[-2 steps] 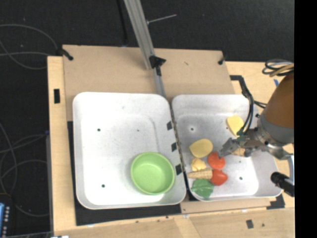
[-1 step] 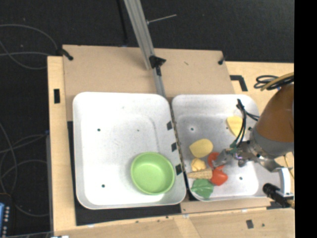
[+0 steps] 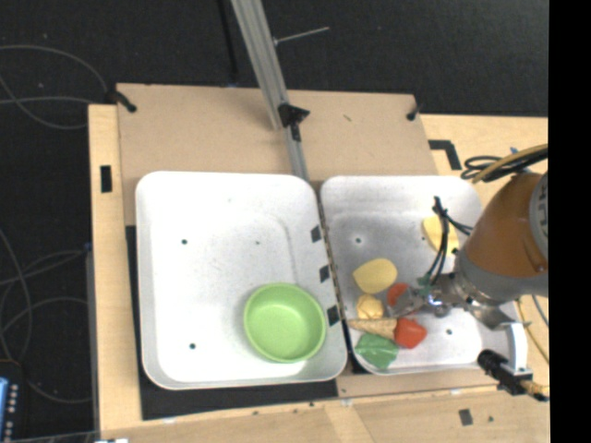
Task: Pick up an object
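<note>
Nearest my viewpoint sits the green bowl [image 3: 284,322], upright in the left bin [image 3: 185,210] at its near right corner, and I use it as my landmark. Right of the bowl, just across the rims where the two bins meet, is the right bin [image 3: 379,206], and all the small items are bunched in its near left part. Closest to the bowl I see a flat green piece [image 3: 377,350] on the near rim, with a tan stick-like piece [image 3: 370,326] just above it, pointing back toward the bowl. Right of that lies a red item [image 3: 410,334], touching or nearly touching the stick's end. Farther from the bowl, up the bin, I see a small yellow lump [image 3: 369,306], a larger yellow potato-like item [image 3: 375,274] and a small red-orange piece [image 3: 398,293] beside it. Another yellow item [image 3: 434,233] lies well beyond, partly hidden by a black cable. My arm [image 3: 503,247] comes in from the far side relative to the bowl, orange band over the right bin. My tool [image 3: 427,301] sits low just above the red item and beside the red-orange piece; I cannot tell how far it is spread or whether it grips anything. Both bins rest on the tan surface [image 3: 212,127].
</note>
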{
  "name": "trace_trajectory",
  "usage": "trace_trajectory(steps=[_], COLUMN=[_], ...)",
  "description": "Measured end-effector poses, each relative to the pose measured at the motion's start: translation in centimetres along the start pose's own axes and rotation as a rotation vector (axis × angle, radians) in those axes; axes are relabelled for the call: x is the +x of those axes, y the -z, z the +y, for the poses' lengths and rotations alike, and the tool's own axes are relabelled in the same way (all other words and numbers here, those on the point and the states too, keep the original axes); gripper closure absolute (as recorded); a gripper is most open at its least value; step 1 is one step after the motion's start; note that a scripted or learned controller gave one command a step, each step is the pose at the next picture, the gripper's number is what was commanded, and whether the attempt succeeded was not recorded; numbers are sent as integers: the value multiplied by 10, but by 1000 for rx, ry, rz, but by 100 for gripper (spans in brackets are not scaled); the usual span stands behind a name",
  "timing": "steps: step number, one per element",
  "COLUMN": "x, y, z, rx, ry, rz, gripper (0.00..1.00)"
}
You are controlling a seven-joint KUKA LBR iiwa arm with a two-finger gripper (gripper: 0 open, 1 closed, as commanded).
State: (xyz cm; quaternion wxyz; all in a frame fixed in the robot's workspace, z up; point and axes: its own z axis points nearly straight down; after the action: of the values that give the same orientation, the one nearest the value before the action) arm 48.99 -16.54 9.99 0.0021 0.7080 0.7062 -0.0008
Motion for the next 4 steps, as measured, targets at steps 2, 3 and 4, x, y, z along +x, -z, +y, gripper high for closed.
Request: trace_trajectory(steps=[2,3,4], x=[-5,-13,-14], y=[56,102,137], z=[6,5,7], rx=[-4,-5,-4], ry=[5,6,7], rz=[2,2,2], gripper=[100,100,100])
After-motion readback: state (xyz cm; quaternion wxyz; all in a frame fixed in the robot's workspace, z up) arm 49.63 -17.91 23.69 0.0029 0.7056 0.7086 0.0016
